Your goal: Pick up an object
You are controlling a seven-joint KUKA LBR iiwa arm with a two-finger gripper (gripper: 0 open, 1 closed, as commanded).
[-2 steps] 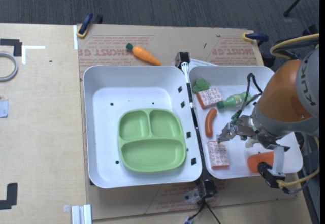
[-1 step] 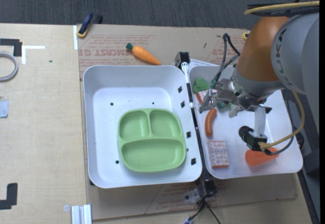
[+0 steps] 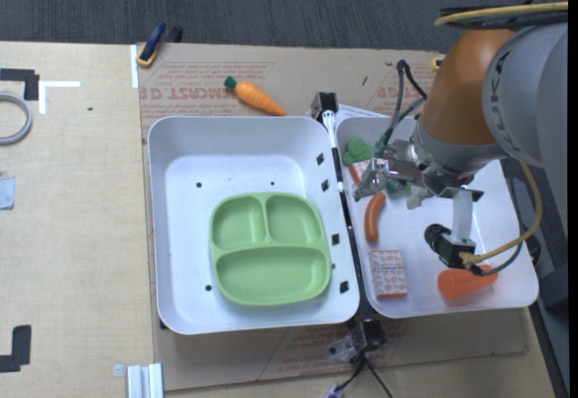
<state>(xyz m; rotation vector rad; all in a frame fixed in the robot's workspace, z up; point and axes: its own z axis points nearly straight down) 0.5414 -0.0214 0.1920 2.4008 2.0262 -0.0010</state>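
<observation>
Grey metal with an orange band, the arm (image 3: 506,89) fills the upper right of the view and bends down over the right bin (image 3: 515,292). Brown cardboard (image 3: 208,85) lies under both bins on the pale wooden bench (image 3: 72,234). The left bin (image 3: 172,207) is a shallow white tray, touching the right bin along a clipped seam down the middle. A light green divided plate (image 3: 269,248), with two small upper compartments and one wide lower one, sits flat in the lower middle of the left bin.

The gripper (image 3: 377,178) hangs low over the upper left part of the right bin, its metal parts pointing toward the seam; whether its claw is spread or pressed together cannot be told from here, and nothing can be seen pinched in it.

In the right bin, an orange-red sausage-shaped toy (image 3: 372,217) lies just below the gripper, upright along the seam. A small pink and white box (image 3: 387,273) rests below it, near the front left corner. An orange wedge-shaped toy (image 3: 463,284) lies near the front edge, partly behind a black cable fitting. A green leafy piece (image 3: 358,150) shows at the bin's upper left, just beside the gripper.

Outside the bins, a toy carrot (image 3: 256,97) lies on the cardboard above the left bin, and a blue and yellow clip (image 3: 150,44) sits at the cardboard's top left corner.
</observation>
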